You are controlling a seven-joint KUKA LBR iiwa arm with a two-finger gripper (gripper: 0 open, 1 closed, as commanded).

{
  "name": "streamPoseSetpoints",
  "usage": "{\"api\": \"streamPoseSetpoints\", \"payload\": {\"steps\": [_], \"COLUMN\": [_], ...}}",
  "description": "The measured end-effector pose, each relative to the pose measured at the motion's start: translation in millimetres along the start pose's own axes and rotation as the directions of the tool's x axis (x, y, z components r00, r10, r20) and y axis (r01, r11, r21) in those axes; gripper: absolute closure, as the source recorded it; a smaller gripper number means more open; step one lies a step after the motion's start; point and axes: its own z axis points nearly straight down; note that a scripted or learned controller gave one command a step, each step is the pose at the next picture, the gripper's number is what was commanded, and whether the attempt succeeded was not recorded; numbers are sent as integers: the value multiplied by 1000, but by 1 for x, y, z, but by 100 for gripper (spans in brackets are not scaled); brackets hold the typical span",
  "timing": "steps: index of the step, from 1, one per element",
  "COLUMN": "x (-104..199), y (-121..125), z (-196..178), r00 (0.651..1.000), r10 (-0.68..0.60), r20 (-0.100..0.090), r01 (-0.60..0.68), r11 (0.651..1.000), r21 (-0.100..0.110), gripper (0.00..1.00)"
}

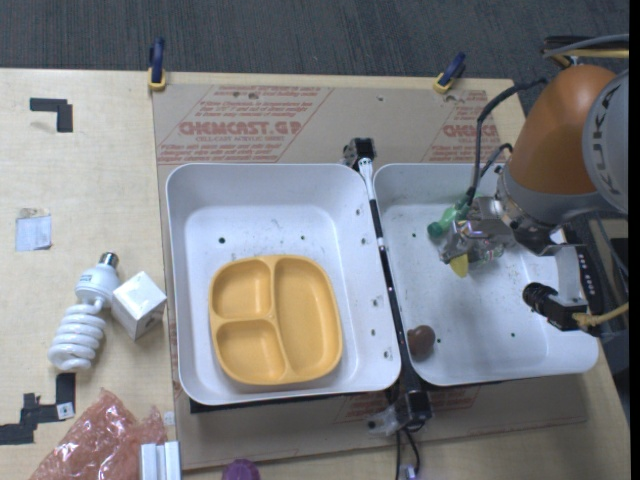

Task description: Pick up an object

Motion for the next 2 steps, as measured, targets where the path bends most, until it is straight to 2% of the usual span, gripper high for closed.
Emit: {"api": "streamPoseSetpoints", "payload": {"steps": [1, 2], "x": [44, 33], "y": [14, -14], "z": [-11, 0], "r00": [1000, 1000], "r10": [-3, 0], "r20": [0, 0], "r01": [3, 0], "r11": [1000, 1000], "r21": [-1, 1], "gripper": [100, 100]}}
